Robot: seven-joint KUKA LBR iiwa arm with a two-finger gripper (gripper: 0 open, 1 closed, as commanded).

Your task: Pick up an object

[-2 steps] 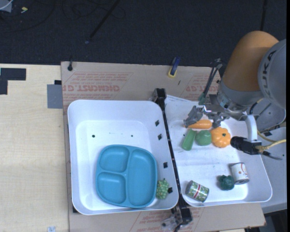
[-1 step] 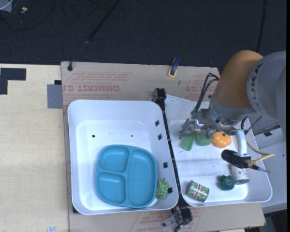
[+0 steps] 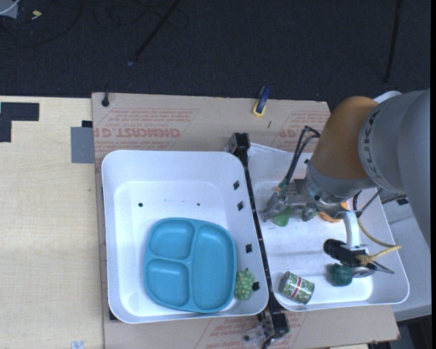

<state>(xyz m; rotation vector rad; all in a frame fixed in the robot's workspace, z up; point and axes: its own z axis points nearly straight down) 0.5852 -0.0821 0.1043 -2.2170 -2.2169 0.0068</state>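
Gripper [image 3: 287,208] sits low by the right bin's [image 3: 389,295] left wall, just over a small green object [image 3: 281,220], likely the pick target; its opening, and any hold, cannot be told.

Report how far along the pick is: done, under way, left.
Done: the end effector is down inside the right bin. Under way: it sits at a small green thing; no grasp can be confirmed. Left: lifting something clear. The can and dark green object lie on that bin's floor; the blue plate and green cluster lie in the left bin.
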